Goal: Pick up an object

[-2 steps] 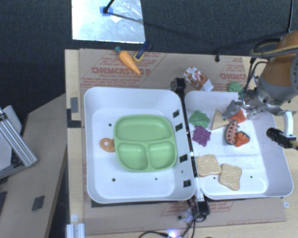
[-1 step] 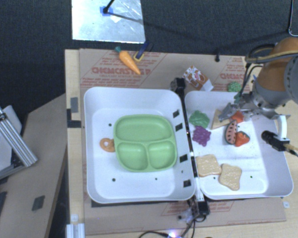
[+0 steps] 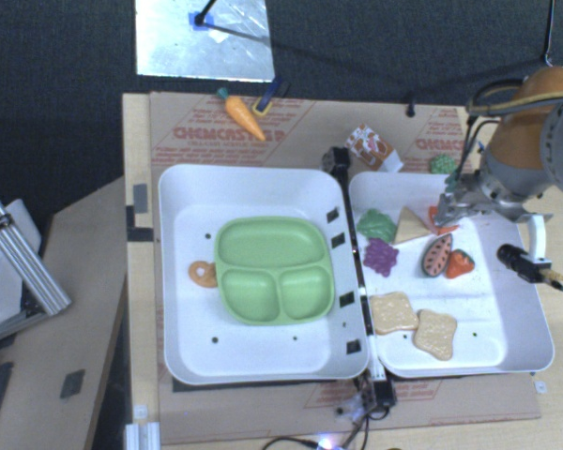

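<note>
Pick not done yet, by the look of it. Grey two-finger gripper (image 3: 448, 210) sits low at the far side of the right white bin (image 3: 525, 345), over a small red toy piece (image 3: 438, 217) just beside the tan cheese wedge (image 3: 411, 223). Can't tell finger opening or any grasp. Left: close and lift.

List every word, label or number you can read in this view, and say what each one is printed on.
"CHEMCAST": red print, repeated on the brown protective sheet under the two bins; the smaller red lines beneath it are too blurred to read.
Small food packet behind the right bin: red and white printing, too small to read.
Nothing else carries legible text.
</note>
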Tool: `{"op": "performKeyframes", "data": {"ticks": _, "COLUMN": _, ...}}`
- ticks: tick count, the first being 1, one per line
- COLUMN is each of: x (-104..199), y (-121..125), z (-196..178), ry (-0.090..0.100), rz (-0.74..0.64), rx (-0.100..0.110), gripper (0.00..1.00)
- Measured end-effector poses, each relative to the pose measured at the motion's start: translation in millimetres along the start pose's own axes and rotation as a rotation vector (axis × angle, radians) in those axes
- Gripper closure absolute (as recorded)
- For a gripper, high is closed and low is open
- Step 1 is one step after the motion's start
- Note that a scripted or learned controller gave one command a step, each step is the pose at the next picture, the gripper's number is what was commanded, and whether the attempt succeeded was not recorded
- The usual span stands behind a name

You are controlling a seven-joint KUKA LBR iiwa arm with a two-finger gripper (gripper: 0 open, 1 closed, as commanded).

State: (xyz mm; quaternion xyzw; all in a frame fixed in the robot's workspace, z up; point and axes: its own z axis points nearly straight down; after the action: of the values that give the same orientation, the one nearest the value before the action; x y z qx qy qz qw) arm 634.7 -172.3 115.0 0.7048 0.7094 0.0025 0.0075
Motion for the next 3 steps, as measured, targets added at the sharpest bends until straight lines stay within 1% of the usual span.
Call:
{"op": "performKeyframes", "data": {"ticks": 1, "x": -6.4, "y": 4.2, "z": -45.7, "ry": 0.006, "rz": 0.002, "rx": 0.009, "gripper": 1.0}}
{"op": "performKeyframes", "data": {"ticks": 2, "x": -3.9, "y": 0.8, "z": -90.6, "ry": 0.006, "rz": 0.001, "rx": 0.01, "gripper": 1.0}}
{"op": "performKeyframes", "data": {"ticks": 3, "x": -4.0, "y": 2.1, "z": -110.4, "ry": 0.006, "rz": 0.0, "rx": 0.01, "gripper": 1.0}}
